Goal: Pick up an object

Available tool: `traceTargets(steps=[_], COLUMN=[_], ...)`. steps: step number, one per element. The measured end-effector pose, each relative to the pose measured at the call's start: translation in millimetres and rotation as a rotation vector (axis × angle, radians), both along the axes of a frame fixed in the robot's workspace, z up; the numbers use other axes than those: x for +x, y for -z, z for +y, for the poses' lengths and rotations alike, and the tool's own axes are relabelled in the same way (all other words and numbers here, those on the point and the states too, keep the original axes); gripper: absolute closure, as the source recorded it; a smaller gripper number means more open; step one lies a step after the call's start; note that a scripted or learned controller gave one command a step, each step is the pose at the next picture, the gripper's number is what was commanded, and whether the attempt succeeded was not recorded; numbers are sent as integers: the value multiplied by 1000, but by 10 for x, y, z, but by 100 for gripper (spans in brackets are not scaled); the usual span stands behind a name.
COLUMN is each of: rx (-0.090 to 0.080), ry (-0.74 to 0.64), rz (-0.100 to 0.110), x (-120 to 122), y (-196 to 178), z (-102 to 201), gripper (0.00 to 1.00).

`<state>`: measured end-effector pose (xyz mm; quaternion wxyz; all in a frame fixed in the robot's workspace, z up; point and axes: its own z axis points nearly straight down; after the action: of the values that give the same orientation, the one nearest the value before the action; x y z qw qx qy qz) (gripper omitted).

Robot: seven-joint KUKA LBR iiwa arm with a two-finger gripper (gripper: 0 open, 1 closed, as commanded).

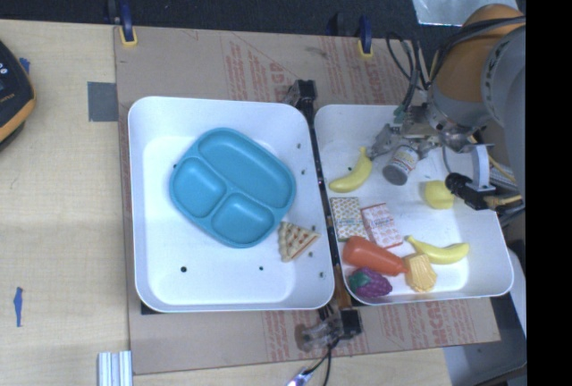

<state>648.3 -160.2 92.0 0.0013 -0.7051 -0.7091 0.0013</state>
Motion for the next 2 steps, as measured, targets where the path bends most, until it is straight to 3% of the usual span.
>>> traceTargets(steps=[1,2], rx=[-1,-1], ry=[-4,-4], rz=[2,2], x=[2,1], y=[-106,-105], z=[-7,-6], gripper=[100,0])
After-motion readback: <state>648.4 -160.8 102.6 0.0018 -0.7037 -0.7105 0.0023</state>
